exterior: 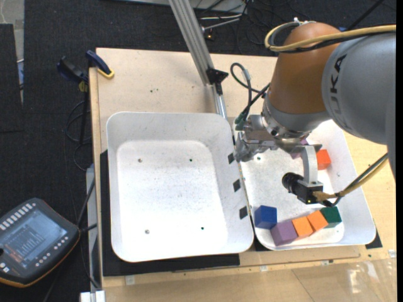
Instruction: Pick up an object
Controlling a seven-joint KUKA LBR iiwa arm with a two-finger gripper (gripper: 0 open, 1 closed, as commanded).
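Much of the gripper (252, 145) is hidden beneath the arm's bulky grey wrist and orange band, so only a cluster of dark metal parts shows over the left edge of the right bin (352, 228), and whether it is clenched or released cannot be told from this angle. A black cylindrical fitting hangs on a grey bracket just below the wrist, above the bin floor. Nothing can be seen held at the tool. The blocks lie toward the near end of that bin, apart from the gripper: a blue cube (266, 216) stands nearest it, close to the bin's left wall, and beside it runs a slanted row of a purple block (283, 232), an orange block (303, 225) and a green block (329, 215), touching one another. Another orange block (323, 158) sits farther back, partly cut off by the bracket, with a small purplish piece beside it too covered to identify. The left bin (119, 137) is smooth white plastic with rounded corners, its floor speckled with dark marks. Both bins rest on a pale wooden bench (157, 74). A handheld pendant (31, 238) lies on the dark floor at left.
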